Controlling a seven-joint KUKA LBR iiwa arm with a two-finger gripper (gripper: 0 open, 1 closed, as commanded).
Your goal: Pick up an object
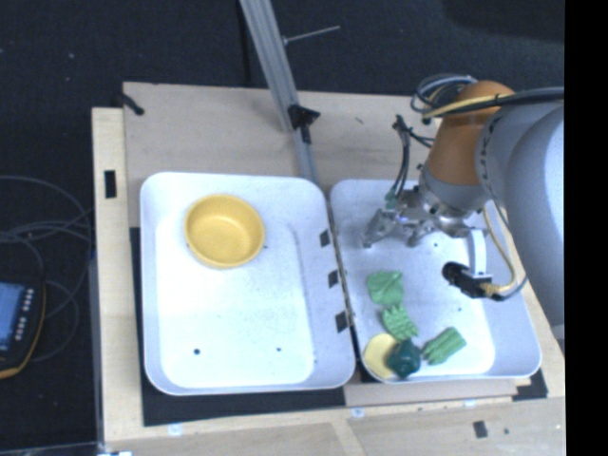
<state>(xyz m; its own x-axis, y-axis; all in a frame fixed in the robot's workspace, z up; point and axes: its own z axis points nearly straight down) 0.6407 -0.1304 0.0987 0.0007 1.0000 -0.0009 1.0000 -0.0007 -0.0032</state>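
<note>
Gripper: metal two-finger gripper (391, 228), fingers spread, pinching nothing, upper part of right white bin (508, 345).
Objects: green soft pieces (385, 286), lower right bin.
Left bin: round yellow bowl (224, 231), upper left.

Two white bins (161, 283), one yellow bowl (224, 230), three green pieces (385, 286), one teal piece (406, 359), one small yellow item (378, 352).

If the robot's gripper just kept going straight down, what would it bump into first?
Probably the bare floor of the right bin. The gripper hangs over its upper part, with the green pieces lying nearer the camera. Its height is hard to judge.
</note>
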